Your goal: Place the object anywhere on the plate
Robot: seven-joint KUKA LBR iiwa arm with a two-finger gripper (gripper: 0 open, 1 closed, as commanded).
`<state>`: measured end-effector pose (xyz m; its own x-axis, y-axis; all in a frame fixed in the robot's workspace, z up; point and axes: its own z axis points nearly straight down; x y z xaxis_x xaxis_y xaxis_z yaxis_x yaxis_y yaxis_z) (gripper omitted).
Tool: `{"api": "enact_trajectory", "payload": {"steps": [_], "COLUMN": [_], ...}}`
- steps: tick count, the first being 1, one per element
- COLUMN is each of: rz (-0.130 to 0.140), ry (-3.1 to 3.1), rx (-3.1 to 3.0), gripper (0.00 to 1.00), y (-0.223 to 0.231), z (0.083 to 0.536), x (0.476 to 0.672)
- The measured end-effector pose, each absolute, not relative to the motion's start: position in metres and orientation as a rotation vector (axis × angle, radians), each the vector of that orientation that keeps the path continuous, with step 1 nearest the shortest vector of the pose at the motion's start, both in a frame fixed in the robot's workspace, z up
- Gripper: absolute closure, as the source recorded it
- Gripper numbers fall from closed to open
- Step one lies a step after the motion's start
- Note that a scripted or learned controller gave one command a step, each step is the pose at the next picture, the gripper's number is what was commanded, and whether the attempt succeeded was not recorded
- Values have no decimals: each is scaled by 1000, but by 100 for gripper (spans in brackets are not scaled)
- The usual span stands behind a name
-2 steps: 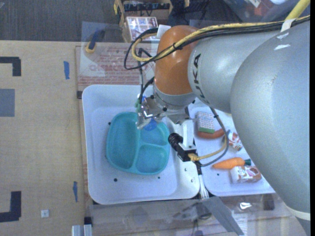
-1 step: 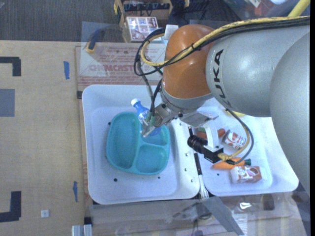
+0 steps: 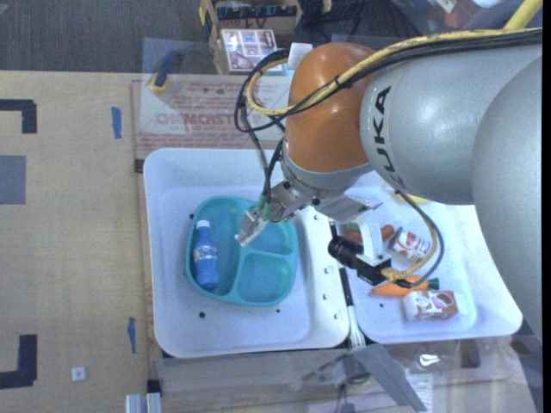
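At the near edge of the worktop [image 3: 69, 231] the two white bins sit side by side, the left bin [image 3: 172, 317] holding a teal divided plate [image 3: 258, 286] and the right bin [image 3: 495, 304] holding a small clutter: an orange carrot-like piece [image 3: 398, 287] with a green tip, a red-and-white packet [image 3: 430, 304] just beside it, and a small red-and-white can [image 3: 407, 243] a little farther back. On the plate, a blue bottle [image 3: 205, 254] with a white cap lies in the long left compartment, lengthwise, clear of the other two compartments. Beyond it, the gripper [image 3: 251, 227] hangs over the plate's upper middle, near the divider ridges and apart from the bottle; whether its fingers stand open or closed cannot be told, and nothing can be seen between them. Above it rises the grey arm [image 3: 448, 101] with its orange band [image 3: 331, 110], black cables looping around it. Farther back lie a cardboard sheet [image 3: 198, 114] and an open box [image 3: 250, 11]
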<state>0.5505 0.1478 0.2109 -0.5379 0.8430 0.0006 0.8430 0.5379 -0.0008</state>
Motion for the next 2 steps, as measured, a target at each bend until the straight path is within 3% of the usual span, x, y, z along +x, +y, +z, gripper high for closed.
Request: {"api": "enact_trajectory", "payload": {"steps": [1, 2], "rz": [-3, -3], "ry": [-2755, -2755], "rx": [-1514, -1514], "gripper": [100, 0], "y": [147, 147], "z": [221, 221], "x": [552, 552]}}
